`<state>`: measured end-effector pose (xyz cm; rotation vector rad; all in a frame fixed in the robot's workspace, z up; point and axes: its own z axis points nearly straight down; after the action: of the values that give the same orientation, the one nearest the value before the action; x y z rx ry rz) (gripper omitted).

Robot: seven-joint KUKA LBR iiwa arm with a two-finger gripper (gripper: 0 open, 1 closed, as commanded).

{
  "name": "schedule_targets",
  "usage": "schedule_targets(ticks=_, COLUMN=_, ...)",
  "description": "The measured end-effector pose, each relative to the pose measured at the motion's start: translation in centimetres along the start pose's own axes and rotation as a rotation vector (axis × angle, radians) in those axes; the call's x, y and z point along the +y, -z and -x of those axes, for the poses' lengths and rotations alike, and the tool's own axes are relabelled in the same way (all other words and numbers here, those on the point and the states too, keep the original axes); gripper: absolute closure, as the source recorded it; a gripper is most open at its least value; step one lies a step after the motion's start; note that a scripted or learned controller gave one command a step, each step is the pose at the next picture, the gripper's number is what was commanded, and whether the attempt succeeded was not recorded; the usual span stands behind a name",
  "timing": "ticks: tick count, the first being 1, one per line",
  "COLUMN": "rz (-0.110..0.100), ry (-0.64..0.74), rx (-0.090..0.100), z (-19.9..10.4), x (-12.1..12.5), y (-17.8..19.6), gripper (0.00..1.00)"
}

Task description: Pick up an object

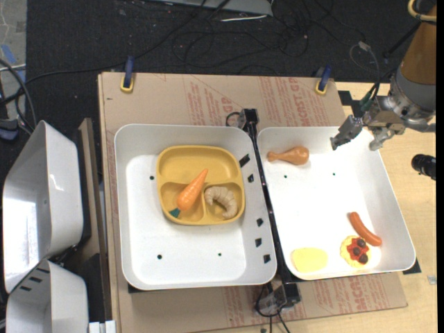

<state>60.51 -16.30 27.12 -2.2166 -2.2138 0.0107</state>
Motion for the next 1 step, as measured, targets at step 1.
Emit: schedule_targets(ticks=1, rz=0.011, ry=0.002, rx=-0.002, z=-0.04, x=0.2, y=0.66, gripper=0.0)
